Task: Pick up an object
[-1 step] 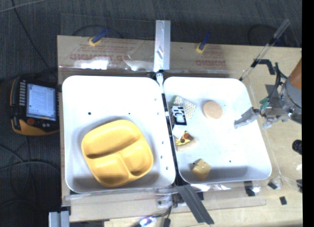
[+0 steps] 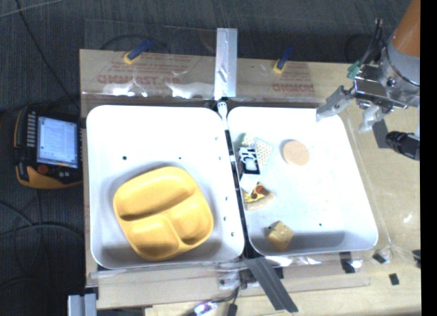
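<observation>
Two white bins on the counter, round tan disc (image 2: 295,152) in the right bin (image 2: 341,198), well left of the fingers (image 2: 332,105), spread apart, gripping nothing, over the bin's upper right rim.

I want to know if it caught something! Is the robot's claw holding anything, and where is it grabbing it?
No, nothing is held. The claw hangs over the top right corner of the right bin, with nothing between its fingers. The round tan disc lies untouched in that bin.

The arm (image 2: 412,28) was cut off by the frame's right edge at upper right. A small printed item (image 2: 250,156) near the right bin's left wall was too small to identify. The pendant's screen (image 2: 57,140) was unreadable.
</observation>
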Tool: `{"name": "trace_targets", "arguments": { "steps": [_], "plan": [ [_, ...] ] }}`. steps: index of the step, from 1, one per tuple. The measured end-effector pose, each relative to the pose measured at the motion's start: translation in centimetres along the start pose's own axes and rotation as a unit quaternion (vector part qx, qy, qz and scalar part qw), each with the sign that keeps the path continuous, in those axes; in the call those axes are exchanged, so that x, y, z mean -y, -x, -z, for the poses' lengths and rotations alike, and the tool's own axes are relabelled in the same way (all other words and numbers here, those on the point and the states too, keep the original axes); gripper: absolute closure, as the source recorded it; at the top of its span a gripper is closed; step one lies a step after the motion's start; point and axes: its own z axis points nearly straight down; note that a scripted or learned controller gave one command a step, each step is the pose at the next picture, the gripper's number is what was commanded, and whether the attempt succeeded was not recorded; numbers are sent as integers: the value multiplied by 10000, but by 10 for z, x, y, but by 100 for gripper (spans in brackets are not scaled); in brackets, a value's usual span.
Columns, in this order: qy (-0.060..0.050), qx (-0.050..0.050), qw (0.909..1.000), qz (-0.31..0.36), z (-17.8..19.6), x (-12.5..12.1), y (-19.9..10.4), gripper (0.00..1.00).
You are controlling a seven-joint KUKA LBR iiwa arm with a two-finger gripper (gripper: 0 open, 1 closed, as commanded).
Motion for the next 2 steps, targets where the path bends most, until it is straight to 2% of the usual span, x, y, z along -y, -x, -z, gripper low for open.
{"name": "trace_targets", "arguments": {
  "steps": [1,2],
  "plan": [
    [-1,2,10000,-3,0,0,0,0],
    [-7,-8,9932,1168,-107,-24,-16,0]
  ]
}}
